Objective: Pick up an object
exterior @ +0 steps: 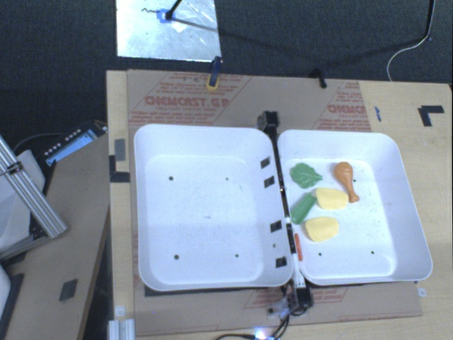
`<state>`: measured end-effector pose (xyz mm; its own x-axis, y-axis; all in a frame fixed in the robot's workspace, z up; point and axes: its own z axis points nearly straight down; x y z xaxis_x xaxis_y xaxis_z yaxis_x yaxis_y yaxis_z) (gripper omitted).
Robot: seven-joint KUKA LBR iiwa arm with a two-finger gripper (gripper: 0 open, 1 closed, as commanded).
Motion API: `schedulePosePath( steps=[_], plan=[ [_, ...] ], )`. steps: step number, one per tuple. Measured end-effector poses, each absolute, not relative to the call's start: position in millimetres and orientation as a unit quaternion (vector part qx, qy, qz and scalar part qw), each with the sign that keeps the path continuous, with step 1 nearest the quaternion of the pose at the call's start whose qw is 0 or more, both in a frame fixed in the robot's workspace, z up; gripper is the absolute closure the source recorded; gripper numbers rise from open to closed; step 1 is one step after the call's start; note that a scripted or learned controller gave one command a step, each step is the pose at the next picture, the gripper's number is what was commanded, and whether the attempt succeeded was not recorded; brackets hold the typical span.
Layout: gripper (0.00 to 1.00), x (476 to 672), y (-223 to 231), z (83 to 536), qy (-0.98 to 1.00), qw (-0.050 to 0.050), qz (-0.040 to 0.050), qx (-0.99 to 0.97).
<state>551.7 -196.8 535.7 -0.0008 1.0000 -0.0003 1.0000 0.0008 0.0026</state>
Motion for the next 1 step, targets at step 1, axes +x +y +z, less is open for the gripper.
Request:
schedulePosePath(
  steps=[1],
  plan=[
    [1.00, 510.3, -188.1, 535.7, 0.707, 0.001, 0.0009, 0.707]
  ],
)
